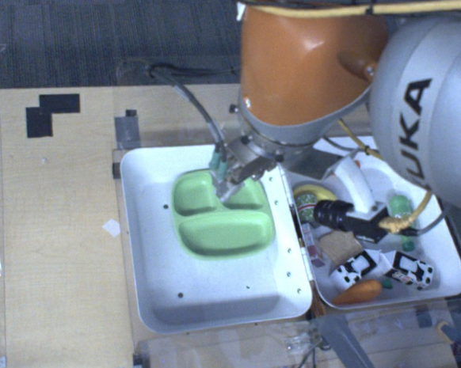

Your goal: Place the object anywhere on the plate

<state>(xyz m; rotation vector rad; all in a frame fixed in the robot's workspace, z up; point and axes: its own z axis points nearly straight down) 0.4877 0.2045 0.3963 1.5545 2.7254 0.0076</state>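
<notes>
A light green divided plate lies in the left white bin, toward its upper right. My gripper hangs low over the plate's upper right compartments, close to the wall between the bins. A small teal patch shows at the gripper's tip, and I cannot tell what it is. The grey and orange arm covers the space above and to the right of the plate.
The right bin holds several things: an orange carrot-shaped piece, two black-and-white patterned blocks, a green ball, a yellow round item and a brown piece. The arm overhangs its upper part.
</notes>
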